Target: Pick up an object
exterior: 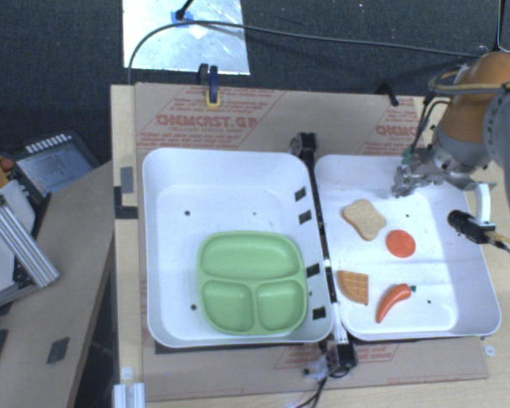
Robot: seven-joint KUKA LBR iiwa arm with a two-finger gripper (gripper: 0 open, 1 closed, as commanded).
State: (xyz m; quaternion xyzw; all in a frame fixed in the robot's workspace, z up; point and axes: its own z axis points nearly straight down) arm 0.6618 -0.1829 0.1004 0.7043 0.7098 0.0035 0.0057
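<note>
Hovering my gripper over the right bin's back edge, grasp state unclear, I judge this pre-grasp; next comes dropping onto the bread slice just beside it.

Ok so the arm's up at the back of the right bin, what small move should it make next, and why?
Probably ease the gripper forward and left, toward the bread slice, then lower. It sits near the right bin's far wall with nothing visible under it, and the bread slice is the nearest item; the tomato slice lies farther off.
</note>
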